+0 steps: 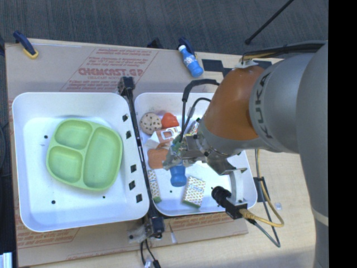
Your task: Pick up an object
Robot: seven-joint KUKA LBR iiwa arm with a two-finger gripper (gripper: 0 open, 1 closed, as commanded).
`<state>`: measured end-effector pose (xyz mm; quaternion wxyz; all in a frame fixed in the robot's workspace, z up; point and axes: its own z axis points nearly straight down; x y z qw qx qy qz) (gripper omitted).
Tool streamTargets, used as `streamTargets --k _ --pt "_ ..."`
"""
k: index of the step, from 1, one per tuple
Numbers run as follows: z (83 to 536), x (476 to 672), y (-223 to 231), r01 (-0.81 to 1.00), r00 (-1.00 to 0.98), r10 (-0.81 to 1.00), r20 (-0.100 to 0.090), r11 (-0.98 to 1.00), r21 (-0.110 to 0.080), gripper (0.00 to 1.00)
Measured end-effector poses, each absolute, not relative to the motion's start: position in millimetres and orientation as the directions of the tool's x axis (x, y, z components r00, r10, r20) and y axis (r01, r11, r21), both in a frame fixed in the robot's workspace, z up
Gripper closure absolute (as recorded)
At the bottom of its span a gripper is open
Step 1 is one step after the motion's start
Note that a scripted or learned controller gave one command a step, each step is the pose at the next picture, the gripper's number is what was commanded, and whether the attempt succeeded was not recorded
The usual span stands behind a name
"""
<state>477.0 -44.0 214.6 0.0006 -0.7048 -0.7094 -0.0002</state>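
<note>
While the grey arm's gripper hangs low in the right white bin, I cannot tell its grip; a small blue plastic piece sits at its 6 o'clock.

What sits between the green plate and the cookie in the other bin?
In the camera view, between the green divided plate and the speckled cookie lie bare white floor of the left bin and the two bins' adjoining rims with black clips. No loose objects.
</note>
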Motion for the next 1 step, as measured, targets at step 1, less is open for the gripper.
streamTargets --k 1 --pt "224.6 478.0 -44.1 1.000 -0.011 1.000 0.001 0.011 -0.001 1.00"
